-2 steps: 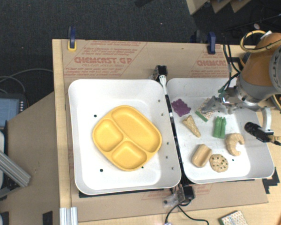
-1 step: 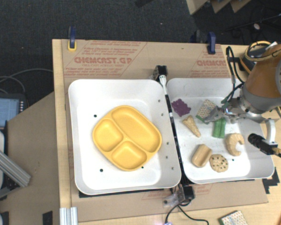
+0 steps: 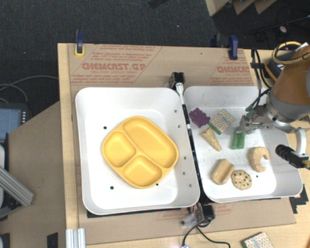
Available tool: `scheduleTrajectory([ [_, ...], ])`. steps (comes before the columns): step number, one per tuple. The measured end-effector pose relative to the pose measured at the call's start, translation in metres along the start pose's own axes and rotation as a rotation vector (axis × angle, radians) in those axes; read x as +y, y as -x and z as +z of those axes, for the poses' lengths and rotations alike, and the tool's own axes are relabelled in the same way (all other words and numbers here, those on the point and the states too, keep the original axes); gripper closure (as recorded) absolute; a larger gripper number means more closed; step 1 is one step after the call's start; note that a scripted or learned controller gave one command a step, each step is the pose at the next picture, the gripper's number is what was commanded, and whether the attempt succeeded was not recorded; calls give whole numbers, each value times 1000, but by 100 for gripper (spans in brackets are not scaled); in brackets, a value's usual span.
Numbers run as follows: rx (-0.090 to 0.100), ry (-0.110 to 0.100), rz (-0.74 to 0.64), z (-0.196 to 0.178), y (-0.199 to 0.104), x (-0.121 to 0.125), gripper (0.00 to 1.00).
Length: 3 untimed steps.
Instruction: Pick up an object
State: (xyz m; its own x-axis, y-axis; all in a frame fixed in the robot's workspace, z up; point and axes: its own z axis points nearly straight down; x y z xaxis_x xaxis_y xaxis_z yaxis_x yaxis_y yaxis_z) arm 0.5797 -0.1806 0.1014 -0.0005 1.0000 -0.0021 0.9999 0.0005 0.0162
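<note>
- Desk point(image 3: 144, 61): brown board on a dark carpeted floor, bearing two shallow white bins side by side.
- Left bin point(image 3: 93, 107): holds one yellow divided plate point(image 3: 139, 151), lying flat near the middle.
- Right bin point(image 3: 284, 182): holds a purple grape bunch point(image 3: 199, 116), a patterned packet point(image 3: 221, 120), a cone point(image 3: 212, 138), a green block point(image 3: 239, 139), a croissant point(image 3: 259, 158), a bread roll point(image 3: 222, 170) and a cookie point(image 3: 241, 179).
- Claw point(image 3: 244, 125): low over the right bin, directly above the green block — whether its fingers are apart or together cannot be told.
</note>
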Motion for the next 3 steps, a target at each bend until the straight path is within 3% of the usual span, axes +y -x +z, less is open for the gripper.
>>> scheduleTrajectory([
  [1,1,-3,1,2,0,-1,0],
  [2,4,-21,1,18,0,-15,0],
  [3,3,-16,1,6,0,-13,100],
])
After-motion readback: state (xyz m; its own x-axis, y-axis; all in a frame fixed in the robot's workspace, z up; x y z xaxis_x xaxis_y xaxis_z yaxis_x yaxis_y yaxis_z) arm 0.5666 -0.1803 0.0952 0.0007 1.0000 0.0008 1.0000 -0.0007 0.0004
